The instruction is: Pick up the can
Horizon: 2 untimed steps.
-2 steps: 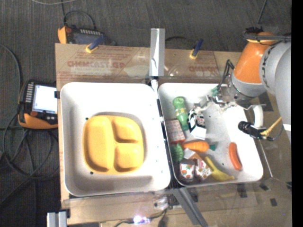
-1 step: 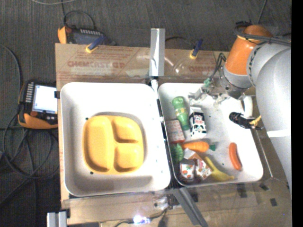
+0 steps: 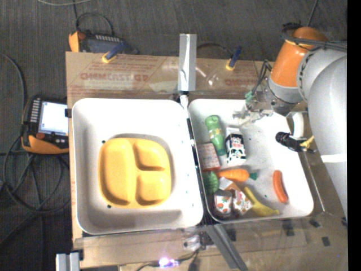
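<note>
None of the pick done: can (image 3: 208, 156) lying against left wall of right bin (image 3: 265, 151), between green bottle (image 3: 213, 126) and carrot (image 3: 236, 175), just beside cow-print carton (image 3: 234, 147). Tool (image 3: 252, 112) hovering near that bin's far edge, apart from can; apart or together, impossible to tell. Left: approach, descent, grasp, lift

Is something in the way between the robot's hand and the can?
Yes. The gripper hovers near the back of the right bin; the can lies by its left wall. The cow-print carton and the green bottle sit between them, close beside the can.
</note>
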{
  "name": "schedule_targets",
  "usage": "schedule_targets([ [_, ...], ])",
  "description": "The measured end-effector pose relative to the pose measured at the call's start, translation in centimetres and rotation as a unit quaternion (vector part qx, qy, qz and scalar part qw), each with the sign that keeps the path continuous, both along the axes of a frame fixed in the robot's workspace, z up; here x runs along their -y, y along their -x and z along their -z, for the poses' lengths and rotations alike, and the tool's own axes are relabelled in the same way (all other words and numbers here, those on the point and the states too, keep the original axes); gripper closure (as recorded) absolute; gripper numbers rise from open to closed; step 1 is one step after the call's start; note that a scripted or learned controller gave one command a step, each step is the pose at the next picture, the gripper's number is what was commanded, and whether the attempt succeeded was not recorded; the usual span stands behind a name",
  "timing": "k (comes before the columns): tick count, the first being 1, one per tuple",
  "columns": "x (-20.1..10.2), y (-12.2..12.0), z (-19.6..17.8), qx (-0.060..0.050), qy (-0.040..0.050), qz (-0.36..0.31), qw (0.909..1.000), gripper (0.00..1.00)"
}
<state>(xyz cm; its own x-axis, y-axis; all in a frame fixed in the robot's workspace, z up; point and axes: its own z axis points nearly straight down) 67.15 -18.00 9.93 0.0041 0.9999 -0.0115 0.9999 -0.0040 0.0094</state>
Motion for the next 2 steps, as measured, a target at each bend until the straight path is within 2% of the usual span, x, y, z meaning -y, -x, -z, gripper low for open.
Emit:
schedule_targets([
  [1, 0.0, 0.0, 0.0, 0.0, 0.0008, 0.0, 1.0, 0.0],
  [2, 1.0, 0.9, 1.0, -0.001, -0.0031, 0.014, 0.9999, 0.0],
])
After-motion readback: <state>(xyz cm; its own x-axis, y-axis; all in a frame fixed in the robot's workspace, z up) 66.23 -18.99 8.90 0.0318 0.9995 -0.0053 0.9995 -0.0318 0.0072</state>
